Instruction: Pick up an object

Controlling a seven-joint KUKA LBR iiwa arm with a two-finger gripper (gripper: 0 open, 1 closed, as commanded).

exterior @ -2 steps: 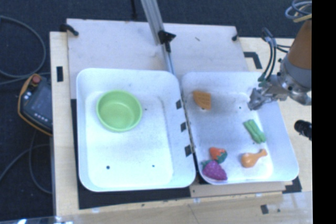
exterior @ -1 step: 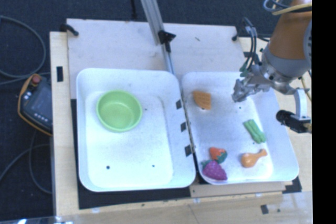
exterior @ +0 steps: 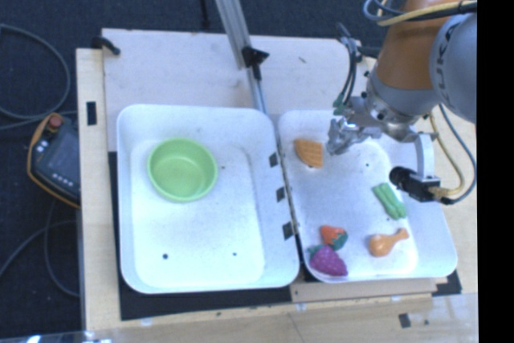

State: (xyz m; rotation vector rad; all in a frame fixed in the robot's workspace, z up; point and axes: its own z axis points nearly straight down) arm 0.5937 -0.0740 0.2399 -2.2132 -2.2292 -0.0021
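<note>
In the right bin [exterior: 353, 181] lie an orange bread-like piece [exterior: 308, 153] at the upper left, a green vegetable [exterior: 389, 200] at the right, an orange drumstick [exterior: 386, 242], a red strawberry [exterior: 332, 236] and purple grapes [exterior: 328, 260] near the front edge. My gripper [exterior: 340, 136] hangs over the bin's upper part, just right of the orange piece and close to it. Nothing shows between its fingers.
The left bin [exterior: 201, 253] holds a light green bowl [exterior: 183, 169]. A slanted metal pole [exterior: 233, 20] runs down to the divider between the bins. A black hose fitting [exterior: 409, 182] hangs from the wrist above the green vegetable.
</note>
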